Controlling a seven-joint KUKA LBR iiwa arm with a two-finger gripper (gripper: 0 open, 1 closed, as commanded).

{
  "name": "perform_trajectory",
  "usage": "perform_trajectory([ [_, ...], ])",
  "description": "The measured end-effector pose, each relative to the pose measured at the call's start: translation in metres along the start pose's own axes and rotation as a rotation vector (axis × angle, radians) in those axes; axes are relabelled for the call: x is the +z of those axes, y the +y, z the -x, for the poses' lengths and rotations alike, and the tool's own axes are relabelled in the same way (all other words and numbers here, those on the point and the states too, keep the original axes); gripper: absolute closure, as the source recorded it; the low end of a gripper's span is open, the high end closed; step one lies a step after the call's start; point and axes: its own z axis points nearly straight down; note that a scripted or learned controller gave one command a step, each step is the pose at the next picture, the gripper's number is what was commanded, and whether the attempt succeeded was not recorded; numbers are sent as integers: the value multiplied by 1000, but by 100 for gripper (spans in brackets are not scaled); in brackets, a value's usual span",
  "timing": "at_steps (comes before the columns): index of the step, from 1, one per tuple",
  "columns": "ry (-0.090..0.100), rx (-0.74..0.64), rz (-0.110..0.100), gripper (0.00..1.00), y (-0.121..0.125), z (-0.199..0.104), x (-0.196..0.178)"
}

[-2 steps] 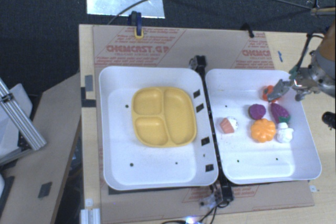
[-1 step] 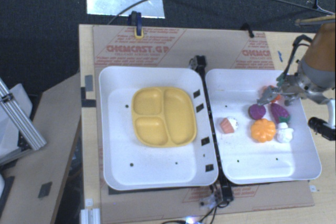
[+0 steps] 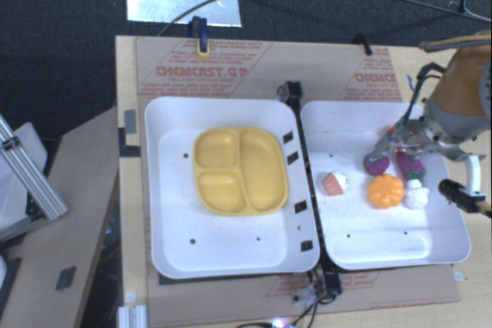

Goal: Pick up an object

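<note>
Bins sit side by side: the left bin (image 3: 165,188) holds a yellow divided plate (image 3: 238,169), and the right bin (image 3: 384,246) holds an orange pumpkin (image 3: 385,191), purple toy (image 3: 408,164), white figure (image 3: 417,197) and small pink-and-white piece (image 3: 334,183). The gripper (image 3: 393,144) hangs just above the purple toy, near the pumpkin. Whether it grips anything cannot be made out, since arm and toys overlap there.

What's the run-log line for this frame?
arm: over right bin | gripper: by purple toy | pumpkin: in bin | tray: left bin

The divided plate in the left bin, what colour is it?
Pale yellow, seen clearly in the camera view: the divided plate.
</note>
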Motion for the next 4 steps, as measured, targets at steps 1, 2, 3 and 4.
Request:
perform_trajectory([
  [1,-2,0,5,100,1,0,-13],
  [2,-1,-4,7,100,7,-6,-60],
  [3,-1,-5,4,100,8,-6,-80],
  [4,2,-8,1,100,-12,-62,-83],
])
